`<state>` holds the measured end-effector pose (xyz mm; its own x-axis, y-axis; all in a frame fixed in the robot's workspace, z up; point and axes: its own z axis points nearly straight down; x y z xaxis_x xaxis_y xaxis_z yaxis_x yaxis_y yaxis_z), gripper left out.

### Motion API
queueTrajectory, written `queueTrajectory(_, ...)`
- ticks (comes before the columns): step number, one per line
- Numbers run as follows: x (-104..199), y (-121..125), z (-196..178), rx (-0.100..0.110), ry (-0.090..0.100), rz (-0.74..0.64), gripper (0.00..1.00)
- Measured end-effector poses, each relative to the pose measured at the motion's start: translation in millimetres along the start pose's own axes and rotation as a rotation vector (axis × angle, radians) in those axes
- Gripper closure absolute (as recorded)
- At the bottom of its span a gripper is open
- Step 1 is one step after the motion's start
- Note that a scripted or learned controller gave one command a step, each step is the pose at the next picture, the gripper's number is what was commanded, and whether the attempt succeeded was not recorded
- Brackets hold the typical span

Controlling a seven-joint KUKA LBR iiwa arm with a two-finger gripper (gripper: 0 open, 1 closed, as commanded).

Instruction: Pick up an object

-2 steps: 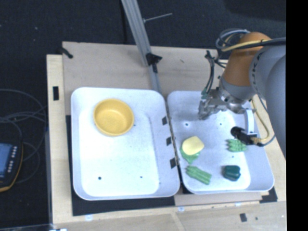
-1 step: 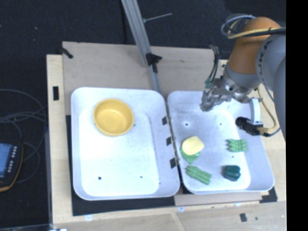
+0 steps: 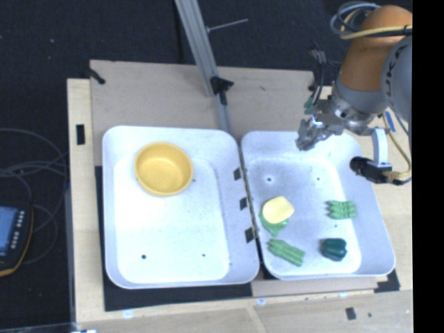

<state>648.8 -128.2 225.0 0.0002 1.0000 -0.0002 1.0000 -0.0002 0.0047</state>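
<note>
My gripper (image 3: pixel 306 141) hangs over the far edge of the right bin (image 3: pixel 312 179), well above its floor. Nothing shows between its tips. In that bin lie a yellow-green round piece (image 3: pixel 277 211) near the left wall, a light green ridged piece (image 3: pixel 340 209) to the right, a green elongated piece (image 3: pixel 286 252) at the front, and a dark green pepper-like piece (image 3: pixel 334 249) at the front right. All of them sit nearer the front than the gripper.
The left bin (image 3: pixel 173 255) holds a yellow bowl (image 3: pixel 164 168) in its far left part. A grey metal post (image 3: pixel 198 37) rises slantwise behind the bins. A divider with black clips (image 3: pixel 244 203) separates the two bins.
</note>
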Motion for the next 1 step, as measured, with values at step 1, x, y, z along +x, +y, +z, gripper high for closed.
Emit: queueTrajectory(1,-5.4,-6.2,-47.4,0.0,0.0,0.001,1.0)
